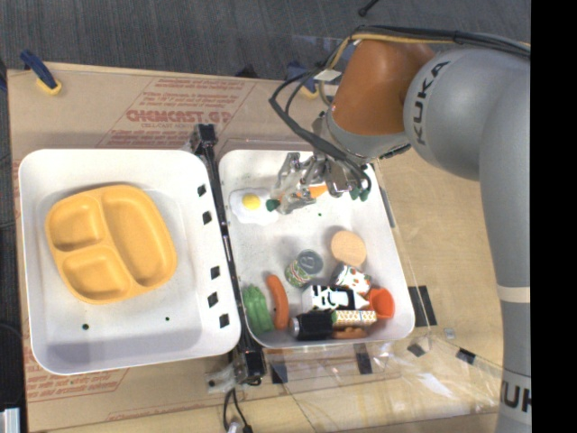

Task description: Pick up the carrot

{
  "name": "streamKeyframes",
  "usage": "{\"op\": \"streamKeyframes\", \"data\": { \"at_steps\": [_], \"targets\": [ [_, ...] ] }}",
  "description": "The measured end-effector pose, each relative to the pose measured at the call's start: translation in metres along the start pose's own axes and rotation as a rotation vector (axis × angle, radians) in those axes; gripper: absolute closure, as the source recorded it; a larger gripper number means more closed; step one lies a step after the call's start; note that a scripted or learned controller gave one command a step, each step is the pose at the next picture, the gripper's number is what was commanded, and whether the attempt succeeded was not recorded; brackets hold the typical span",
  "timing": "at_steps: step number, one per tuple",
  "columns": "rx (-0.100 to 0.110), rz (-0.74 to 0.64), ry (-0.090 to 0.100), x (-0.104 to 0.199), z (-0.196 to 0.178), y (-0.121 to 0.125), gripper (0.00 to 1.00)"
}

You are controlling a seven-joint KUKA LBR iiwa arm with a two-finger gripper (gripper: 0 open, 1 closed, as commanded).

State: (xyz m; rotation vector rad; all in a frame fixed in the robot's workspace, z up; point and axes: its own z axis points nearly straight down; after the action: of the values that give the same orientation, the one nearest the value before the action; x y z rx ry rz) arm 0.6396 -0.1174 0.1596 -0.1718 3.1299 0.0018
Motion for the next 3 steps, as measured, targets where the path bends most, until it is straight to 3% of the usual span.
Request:
{"op": "streamKeyframes", "data": {
  "at_steps": [1,2,3],
  "targets": [
    [0.001,-0.301,0.001,0.005,0.064,-0.042,1.00],
    [0.001,0.099,0.000,-0.012,0.029,0.015,1.00],
    [0.001,-0.201,-0.002,0.036,0.063,-0.005,1.00]
  ]
}}
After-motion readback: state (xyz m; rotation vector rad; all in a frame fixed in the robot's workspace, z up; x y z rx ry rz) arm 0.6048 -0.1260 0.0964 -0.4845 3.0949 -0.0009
